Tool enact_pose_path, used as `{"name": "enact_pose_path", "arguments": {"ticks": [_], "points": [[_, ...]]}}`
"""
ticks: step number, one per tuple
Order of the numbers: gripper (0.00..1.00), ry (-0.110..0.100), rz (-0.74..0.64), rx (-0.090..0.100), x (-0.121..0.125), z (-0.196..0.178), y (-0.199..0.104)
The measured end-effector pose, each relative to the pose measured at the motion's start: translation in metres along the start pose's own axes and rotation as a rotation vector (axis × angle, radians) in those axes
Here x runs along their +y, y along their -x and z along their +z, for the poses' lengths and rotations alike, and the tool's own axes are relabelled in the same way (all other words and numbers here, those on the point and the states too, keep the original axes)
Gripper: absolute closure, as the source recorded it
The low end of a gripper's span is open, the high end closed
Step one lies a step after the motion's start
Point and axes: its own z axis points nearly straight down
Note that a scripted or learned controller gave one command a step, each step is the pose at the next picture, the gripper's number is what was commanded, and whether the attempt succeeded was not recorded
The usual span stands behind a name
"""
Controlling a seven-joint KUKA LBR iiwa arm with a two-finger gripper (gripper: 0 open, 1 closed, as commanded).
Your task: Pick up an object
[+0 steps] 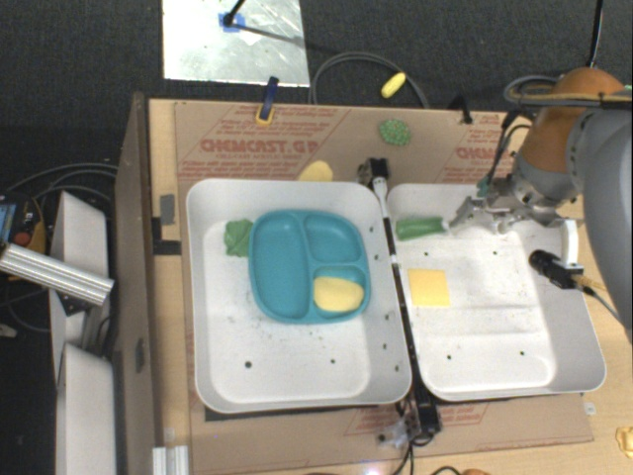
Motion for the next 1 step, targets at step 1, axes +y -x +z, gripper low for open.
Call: {"name": "enact_pose_path", "arguments": {"ticks": [1], "points": [[0.00, -0.024, 0.009, 0.009, -0.1598, 0.0012, -0.0039]]}}
